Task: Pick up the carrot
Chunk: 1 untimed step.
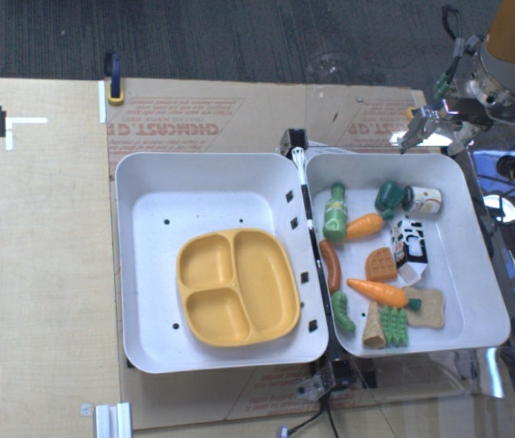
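An orange carrot [379,291] with a green leafy end lies in the right bin [473,272], pointing left, in the bin's lower half. A second, shorter orange carrot-like piece [364,225] lies beside a green bottle [334,213]. My gripper [434,135] hangs above the bin's far rim at the upper right, well away from both orange pieces. Its fingers look spread apart with nothing between them.
The right bin is crowded: a dark green can [390,195], a white can [425,201], a black-and-white carton [410,243], a sausage [331,265], a brown cracker [381,265], bread [429,309] and green toys. A yellow divided plate [237,286] sits in the left bin [148,245].
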{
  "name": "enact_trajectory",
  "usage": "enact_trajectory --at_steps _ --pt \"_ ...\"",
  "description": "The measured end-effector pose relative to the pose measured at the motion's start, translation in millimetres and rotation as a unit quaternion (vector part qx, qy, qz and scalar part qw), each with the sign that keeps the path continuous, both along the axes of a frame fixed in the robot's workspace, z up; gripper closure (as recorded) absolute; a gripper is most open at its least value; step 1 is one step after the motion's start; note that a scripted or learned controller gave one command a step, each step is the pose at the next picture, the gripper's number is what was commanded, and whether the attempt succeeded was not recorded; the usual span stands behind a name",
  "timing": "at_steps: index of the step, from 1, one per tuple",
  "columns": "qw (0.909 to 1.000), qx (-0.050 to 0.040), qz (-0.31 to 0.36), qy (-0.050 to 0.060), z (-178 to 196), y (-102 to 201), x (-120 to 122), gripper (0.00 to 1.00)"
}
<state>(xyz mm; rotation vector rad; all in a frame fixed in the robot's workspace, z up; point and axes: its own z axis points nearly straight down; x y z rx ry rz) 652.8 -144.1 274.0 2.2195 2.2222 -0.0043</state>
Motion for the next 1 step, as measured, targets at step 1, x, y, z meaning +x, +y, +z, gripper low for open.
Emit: enact_trajectory --at_steps 1 --pt "0.9997 -0.0007 0.023 -0.001 -139.7 13.0 6.8 0.0"
